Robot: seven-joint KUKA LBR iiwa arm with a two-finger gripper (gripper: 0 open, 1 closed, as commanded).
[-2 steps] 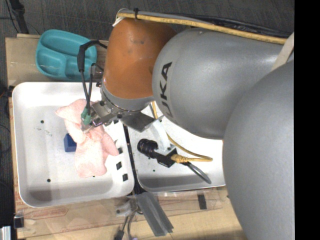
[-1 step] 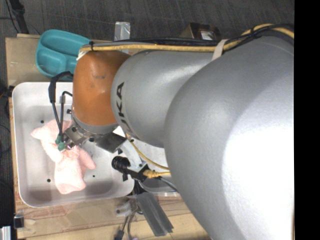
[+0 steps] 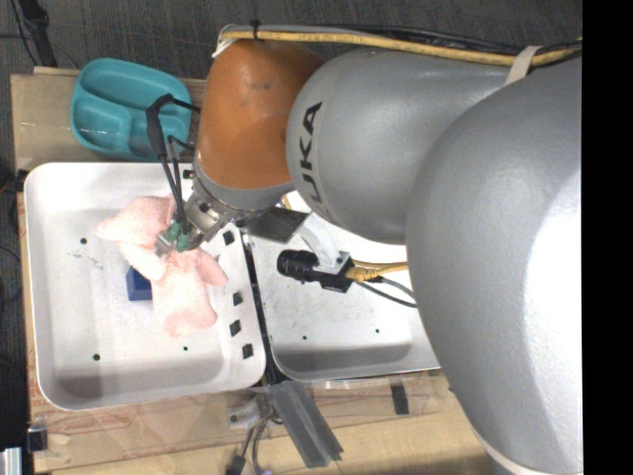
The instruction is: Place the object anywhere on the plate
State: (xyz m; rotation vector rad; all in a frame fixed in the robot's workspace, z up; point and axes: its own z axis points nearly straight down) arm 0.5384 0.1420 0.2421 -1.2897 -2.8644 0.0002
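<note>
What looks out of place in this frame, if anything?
A crumpled pink cloth lies rumpled across the left bin, a small blue block at its edge. The hand sits right over the cloth.

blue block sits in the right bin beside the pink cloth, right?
Not quite: the camera view shows the blue block in the left bin, not the right one. It does sit beside the pink cloth.
</note>
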